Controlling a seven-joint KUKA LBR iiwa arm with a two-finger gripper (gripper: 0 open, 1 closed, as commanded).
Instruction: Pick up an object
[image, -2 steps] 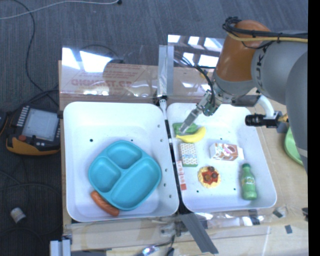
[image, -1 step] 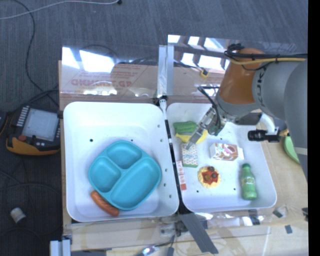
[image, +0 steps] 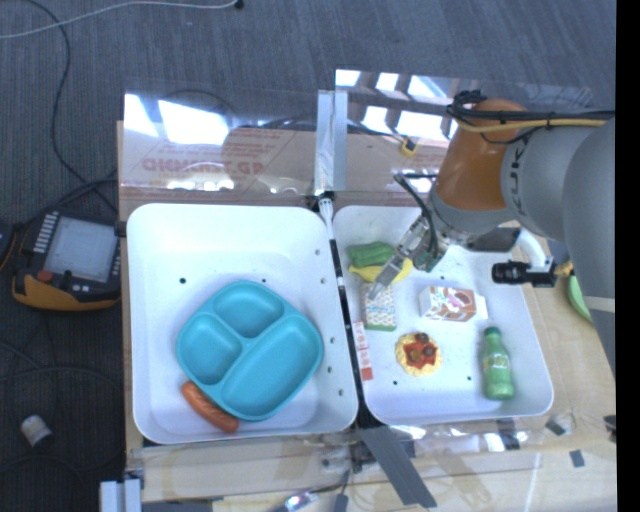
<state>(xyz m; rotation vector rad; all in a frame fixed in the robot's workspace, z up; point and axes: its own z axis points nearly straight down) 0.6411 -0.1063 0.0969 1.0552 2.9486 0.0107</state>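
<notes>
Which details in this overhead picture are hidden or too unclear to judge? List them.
- Claw: open or shut is unclear; it blurs against the green item and checkered packet.
- Sausage: partly covered by the blue plate.
- Carton: label too small to read.
- Bottle: label too small to read.

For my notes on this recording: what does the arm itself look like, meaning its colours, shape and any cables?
The arm is thick and rounded with a smooth grey shell. An orange band wraps it above the wrist, and thin dark cables run across that band. It narrows to a slim two-finger gripper in pale metal with a yellowish tip.
</notes>
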